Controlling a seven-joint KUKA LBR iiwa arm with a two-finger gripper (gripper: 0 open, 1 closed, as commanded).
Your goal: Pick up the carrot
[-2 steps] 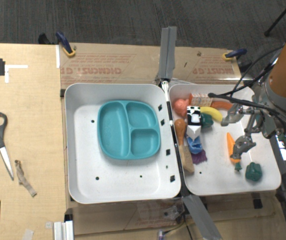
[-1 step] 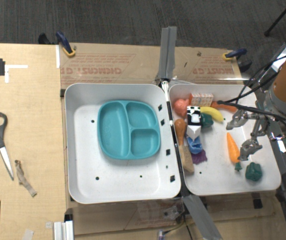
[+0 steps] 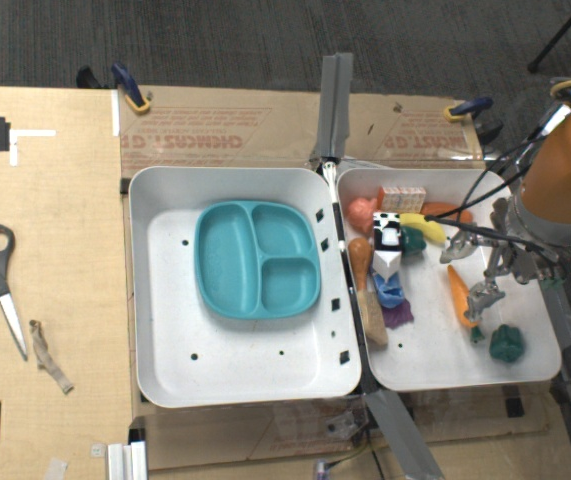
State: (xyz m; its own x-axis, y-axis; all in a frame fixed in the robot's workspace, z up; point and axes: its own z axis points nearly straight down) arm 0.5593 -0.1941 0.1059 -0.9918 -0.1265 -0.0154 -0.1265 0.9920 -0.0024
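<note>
Carrot (image 3: pixel 458 294) partly hidden beneath hand (image 3: pixel 484 296), fingertips indistinct.

Red print runs across the flat brown cardboard sheet (image 3: pixel 227 128) behind the bins, upside down and too blurred to read reliably.

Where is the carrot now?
The carrot lies in the right bin, toward its right side, just under the gripper and up-left of a dark green toy.
</note>
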